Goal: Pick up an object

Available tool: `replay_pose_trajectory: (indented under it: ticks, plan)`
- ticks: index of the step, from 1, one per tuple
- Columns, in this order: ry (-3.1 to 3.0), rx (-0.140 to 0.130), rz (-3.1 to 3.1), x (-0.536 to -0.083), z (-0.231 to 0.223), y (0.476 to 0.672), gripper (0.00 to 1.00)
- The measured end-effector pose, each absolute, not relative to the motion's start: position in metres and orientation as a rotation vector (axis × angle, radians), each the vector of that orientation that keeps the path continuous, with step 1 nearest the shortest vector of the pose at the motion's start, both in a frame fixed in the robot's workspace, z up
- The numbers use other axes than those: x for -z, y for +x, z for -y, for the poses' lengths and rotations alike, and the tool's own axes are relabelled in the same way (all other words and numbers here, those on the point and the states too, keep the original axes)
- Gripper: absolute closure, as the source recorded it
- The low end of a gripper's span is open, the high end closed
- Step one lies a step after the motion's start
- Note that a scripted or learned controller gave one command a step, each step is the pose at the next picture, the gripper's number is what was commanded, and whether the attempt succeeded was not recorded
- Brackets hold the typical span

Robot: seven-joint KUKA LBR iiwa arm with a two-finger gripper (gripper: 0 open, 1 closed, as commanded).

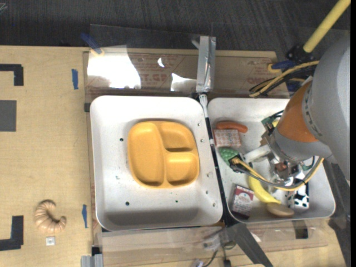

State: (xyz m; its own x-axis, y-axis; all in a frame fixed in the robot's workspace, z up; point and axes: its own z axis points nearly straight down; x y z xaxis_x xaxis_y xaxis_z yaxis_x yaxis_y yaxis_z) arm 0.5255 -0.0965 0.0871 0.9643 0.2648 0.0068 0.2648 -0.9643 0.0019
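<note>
My gripper [281, 170] hangs low over the right bin [328, 204], below the orange band of the wrist [295, 128]. Directly under and beside it lies a yellow banana [260, 190]. Around it in the same bin are a red sausage [231, 127], a small pink-and-green packet [227, 139], a green item [227, 154], a small red box [242, 199], a black-and-white toy [301, 200] and a tan piece [280, 209]. The wrist and cables hide the tip of the gripper.
The left bin [105, 166] holds a yellow divided plate [163, 152]. A tan croissant-shaped toy [50, 217] lies on the wooden bench at the far left. Cables and a yellow pole [328, 20] sit behind the right bin.
</note>
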Motion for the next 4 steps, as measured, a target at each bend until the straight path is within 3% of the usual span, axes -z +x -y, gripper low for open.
replay_pose_trajectory:
  ticks: [2,3,4]
  plan:
    - [3.123,0.002,-0.321,-0.086,0.097,0.57,0.0]
    - [3.124,0.005,-0.324,-0.095,0.097,0.57,1.0]
    - [3.127,0.001,-0.32,-0.185,0.081,0.588,1.0]
